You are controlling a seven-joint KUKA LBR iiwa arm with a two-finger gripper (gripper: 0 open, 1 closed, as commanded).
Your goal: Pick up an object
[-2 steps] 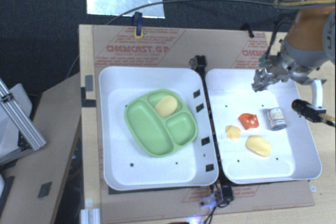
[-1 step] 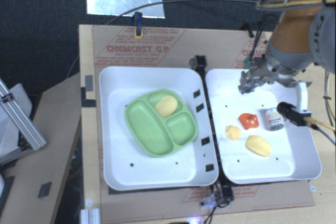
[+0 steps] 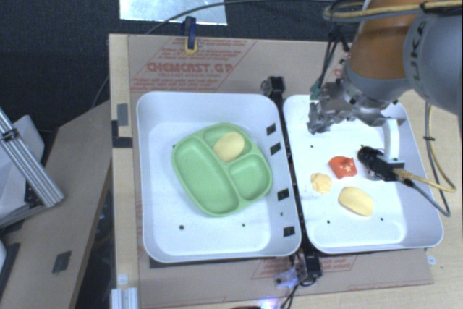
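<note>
Hovering apart, pincer (image 3: pixel 319 124) w/ red item (image 3: pixel 343 166) below-right.

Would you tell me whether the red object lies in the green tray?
No, the red object lies in the right bin, apart from the green tray.

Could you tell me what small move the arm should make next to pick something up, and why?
Probably shift the gripper toward the near side of the right white bin and lower it over the small red object. The gripper sits near that bin's far left corner with nothing visibly held, while the red piece lies nearest, apart from the pale yellow lump and the yellow oval object.
</note>
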